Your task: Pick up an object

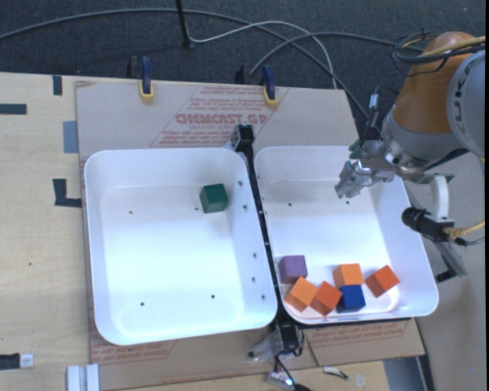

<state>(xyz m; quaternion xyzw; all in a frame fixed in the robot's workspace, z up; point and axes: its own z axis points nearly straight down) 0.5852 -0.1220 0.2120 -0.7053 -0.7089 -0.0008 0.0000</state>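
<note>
The gripper [348,181] is seen over the right bin's [407,218] far end; whether it is parted cannot be told. The cubes [338,287], clustered at the bin's near wall, should be approached vertically, an outlying one being chosen.

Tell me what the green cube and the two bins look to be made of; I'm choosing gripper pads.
Green cube: probably painted wood or hard plastic; flat matte colour, crisp edges, no grain visible at this size. Left bin and right bin: likely moulded white plastic; smooth, slightly glossy, with rounded rims and corners.
</note>
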